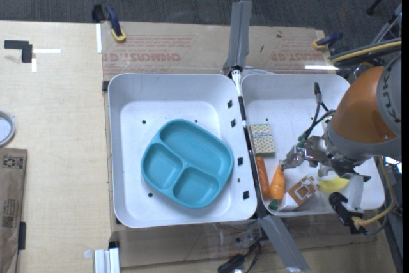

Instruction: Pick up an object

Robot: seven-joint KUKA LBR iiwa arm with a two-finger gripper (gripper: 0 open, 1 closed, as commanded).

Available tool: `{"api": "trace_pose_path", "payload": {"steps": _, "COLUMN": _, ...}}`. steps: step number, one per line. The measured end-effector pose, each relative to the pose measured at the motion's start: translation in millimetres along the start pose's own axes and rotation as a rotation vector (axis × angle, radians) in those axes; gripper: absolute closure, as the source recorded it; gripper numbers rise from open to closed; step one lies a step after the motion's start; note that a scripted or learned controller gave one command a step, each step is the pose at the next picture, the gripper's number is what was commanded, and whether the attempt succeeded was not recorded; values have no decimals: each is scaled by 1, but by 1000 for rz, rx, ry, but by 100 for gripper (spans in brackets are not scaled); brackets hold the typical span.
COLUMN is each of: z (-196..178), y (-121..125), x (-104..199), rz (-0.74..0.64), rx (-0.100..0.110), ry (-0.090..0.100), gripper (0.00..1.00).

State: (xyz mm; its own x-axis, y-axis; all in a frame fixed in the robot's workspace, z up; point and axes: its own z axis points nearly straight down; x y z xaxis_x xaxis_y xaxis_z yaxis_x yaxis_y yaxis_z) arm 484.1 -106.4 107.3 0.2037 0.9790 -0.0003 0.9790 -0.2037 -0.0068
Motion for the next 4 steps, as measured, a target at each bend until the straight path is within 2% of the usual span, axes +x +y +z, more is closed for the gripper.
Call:
{"api": "trace_pose_path", "payload": {"steps": 1, "z": 20, "y": -3, "x": -24, "rz": 160, "rx": 3, "ry": 1, "gripper": 0}}
{"api": "trace_pose_path", "payload": {"steps": 2, "z": 15, "y": -4, "x": -25, "rz": 163, "rx": 10, "ry": 0, "gripper": 100}}
{"api": "trace_pose_path", "payload": {"steps": 3, "z": -16, "y": -7, "x": 1, "rz": -46, "rx": -2, "ry": -1, "gripper": 100}}
{"api": "trace_pose_path", "payload": {"steps": 4, "z": -16, "y": -7, "x": 1, "rz": -46, "rx": -1, "ry": -1, "gripper": 0}}
